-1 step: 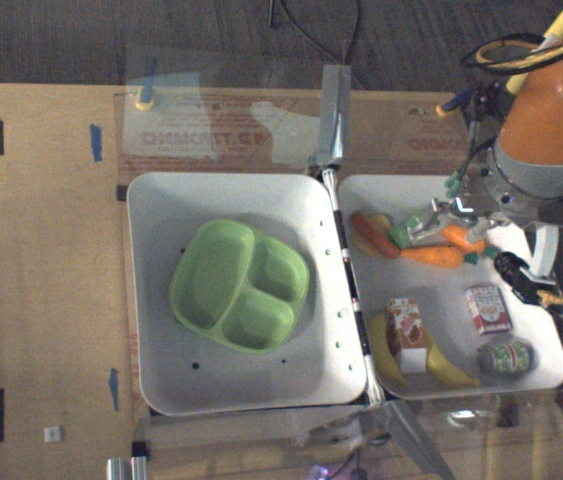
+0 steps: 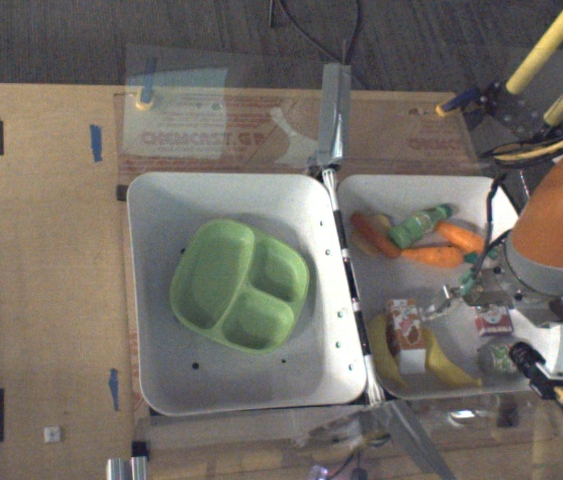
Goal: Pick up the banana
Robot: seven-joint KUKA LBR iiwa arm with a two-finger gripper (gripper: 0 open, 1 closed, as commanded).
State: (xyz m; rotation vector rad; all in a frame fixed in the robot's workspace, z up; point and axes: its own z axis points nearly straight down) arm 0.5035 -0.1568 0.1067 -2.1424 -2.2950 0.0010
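Gripper (image 2: 458,293) on the grey arm with orange band (image 2: 558,226) hangs over the right shallow white bin (image 2: 361,193), near its middle right; cannot tell whether it is open or closed, and nothing is seen gripped in it.

Yellow curved banana (image 2: 448,365) lies at the 6 o'clock end of the right bin, one end toward 5 o'clock, apart from the gripper, which sits at about 1 o'clock from it. A second yellow curved piece (image 2: 385,353) lies at the banana's 9 o'clock, near the bin's left wall. Small red and white carton (image 2: 404,326) sits between the two, overlapping the banana's upper end.

At 12 o'clock from the banana, an orange carrot (image 2: 433,257) lies crosswise. Another orange carrot (image 2: 461,236) sits just above it toward 1 o'clock. Green plastic bottle (image 2: 418,225) lies tilted at the 12 o'clock end of the bin, beside a reddish sausage-shaped piece (image 2: 373,235) at its 9 o'clock. Small red and white box (image 2: 494,320) sits at 2 o'clock from the banana, under the arm.

Left shallow white bin (image 2: 161,358) holds a green plastic divided plate (image 2: 240,284) with three compartments, roughly centred. Both bins rest on a wooden bench (image 2: 41,298).
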